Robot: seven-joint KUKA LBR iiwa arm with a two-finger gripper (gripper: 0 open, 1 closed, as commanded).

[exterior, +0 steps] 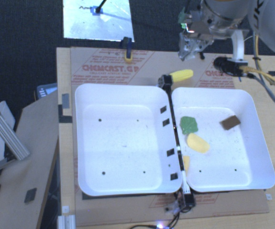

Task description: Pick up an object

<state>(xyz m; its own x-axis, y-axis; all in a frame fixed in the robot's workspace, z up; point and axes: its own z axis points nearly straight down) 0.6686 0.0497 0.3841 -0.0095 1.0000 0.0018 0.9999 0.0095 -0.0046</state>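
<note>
Three objects (197, 143) in right bin (259, 128)

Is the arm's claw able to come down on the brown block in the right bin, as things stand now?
Probably yes. The brown block lies alone near the far right of the right bin, apart from the green piece and yellow piece. The claw hangs above the bench beyond the bin.

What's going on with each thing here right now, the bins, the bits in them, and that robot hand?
Gripper: raised above the bench, behind the bins, holding nothing visible.
Green object: lying in the right bin, untouched.
Yellow object: lying in the right bin, just below the green one.
Brown block: lying in the right bin, apart from the others.
Right bin: holds three objects.
Left bin: sits beside the right bin.
</note>
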